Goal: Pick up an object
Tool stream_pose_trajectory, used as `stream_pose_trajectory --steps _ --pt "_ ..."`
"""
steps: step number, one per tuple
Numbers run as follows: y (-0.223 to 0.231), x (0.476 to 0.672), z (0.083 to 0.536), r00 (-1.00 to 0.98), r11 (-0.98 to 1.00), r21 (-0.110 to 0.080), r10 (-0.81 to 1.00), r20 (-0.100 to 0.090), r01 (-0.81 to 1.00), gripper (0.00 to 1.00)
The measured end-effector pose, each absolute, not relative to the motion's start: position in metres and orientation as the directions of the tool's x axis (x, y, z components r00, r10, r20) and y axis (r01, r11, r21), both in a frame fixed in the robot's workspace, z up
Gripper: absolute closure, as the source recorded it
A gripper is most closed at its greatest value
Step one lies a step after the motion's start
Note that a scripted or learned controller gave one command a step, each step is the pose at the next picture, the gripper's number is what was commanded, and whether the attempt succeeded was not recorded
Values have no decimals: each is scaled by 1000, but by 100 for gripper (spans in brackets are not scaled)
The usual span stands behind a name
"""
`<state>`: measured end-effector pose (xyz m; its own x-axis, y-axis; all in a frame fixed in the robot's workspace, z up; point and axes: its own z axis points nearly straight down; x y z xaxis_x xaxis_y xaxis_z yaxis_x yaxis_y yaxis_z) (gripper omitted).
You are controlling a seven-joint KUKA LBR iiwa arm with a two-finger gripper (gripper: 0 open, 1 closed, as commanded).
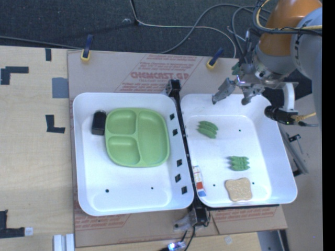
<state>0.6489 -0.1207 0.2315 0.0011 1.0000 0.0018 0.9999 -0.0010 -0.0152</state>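
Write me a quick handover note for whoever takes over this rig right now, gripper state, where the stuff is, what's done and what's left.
Gripper: open, holding nothing, raised over the far edge of the right bin.
Right bin: green pea pod towards the far side, second green vegetable nearer, slice of toast at the near end.
Left bin: green divided plate, small black object beside it.
Done: nothing picked up yet.
Left: lower onto one object, close, lift. The pea pod looks nearest to the gripper.

- The left bin [84, 192] holds a tray [137, 137] with a small box [98, 123] just beside it on the left.
- The right bin [272, 156] holds two bean bunches [208, 129] [239, 163], then a toast slice [239, 189] nearest the front.
- The claw [234, 95] hangs over that bin's back edge.
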Motion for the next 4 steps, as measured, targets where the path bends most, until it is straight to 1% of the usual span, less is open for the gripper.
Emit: stream_pose_trajectory --steps 1,3,4 --pt "-120 651 240 -2 2 -2 1000 0 1000 0" --pt "-107 640 119 -2 2 -6 1000 -1 1000 0" --pt "-107 639 83 -2 2 -1 1000 -2 1000 0"
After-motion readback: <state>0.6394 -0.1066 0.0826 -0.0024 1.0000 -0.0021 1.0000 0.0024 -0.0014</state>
